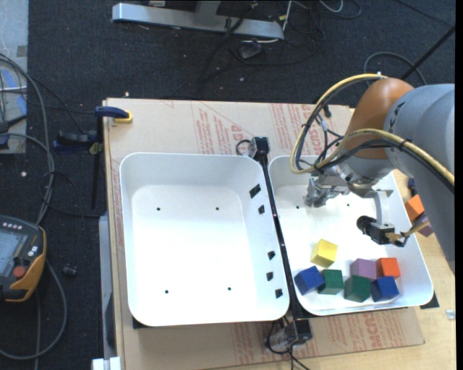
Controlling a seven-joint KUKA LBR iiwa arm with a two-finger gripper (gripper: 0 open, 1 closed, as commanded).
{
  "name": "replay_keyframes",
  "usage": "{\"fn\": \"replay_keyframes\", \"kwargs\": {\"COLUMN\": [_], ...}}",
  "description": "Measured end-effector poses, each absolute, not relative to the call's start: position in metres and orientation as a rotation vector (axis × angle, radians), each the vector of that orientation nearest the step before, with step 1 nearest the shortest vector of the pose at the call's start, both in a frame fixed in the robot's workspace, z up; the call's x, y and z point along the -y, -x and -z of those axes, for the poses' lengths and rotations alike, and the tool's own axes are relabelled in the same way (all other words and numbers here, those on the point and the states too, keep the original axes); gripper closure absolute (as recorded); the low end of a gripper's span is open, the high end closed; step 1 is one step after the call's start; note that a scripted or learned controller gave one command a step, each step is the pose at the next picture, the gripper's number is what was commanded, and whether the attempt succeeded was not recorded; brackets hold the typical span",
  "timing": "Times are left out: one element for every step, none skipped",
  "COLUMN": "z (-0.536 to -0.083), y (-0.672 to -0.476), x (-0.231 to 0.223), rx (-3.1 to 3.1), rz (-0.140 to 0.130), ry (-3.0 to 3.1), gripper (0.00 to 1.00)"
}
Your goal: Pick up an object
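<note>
A dark carpeted floor (65, 65) is seen around a bench topped with a brown board (188, 119) printed in red. Black cables (43, 155) are strewn across the floor at left. A handheld control pendant (18, 256) lies at the left edge, and a grey metal base (195, 20) is seen at the top.

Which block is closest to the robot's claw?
The yellow block. It sits apart from the others, higher up in the right bin, just below the claw. The blue, green, purple and orange blocks cluster farther down.
</note>
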State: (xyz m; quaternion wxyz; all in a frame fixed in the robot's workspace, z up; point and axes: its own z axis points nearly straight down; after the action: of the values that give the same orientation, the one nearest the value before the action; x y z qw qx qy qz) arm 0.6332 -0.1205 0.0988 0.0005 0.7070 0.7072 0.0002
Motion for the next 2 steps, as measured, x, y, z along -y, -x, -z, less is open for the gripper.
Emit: {"fn": "replay_keyframes", "kwargs": {"z": [-0.142, -0.192], "y": [-0.639, -0.638], "x": [0.121, 0.111], "rx": [-2.220, -2.220], "rz": [-0.003, -0.004], "ry": [-2.219, -2.218], "gripper": [1.00, 1.00]}}
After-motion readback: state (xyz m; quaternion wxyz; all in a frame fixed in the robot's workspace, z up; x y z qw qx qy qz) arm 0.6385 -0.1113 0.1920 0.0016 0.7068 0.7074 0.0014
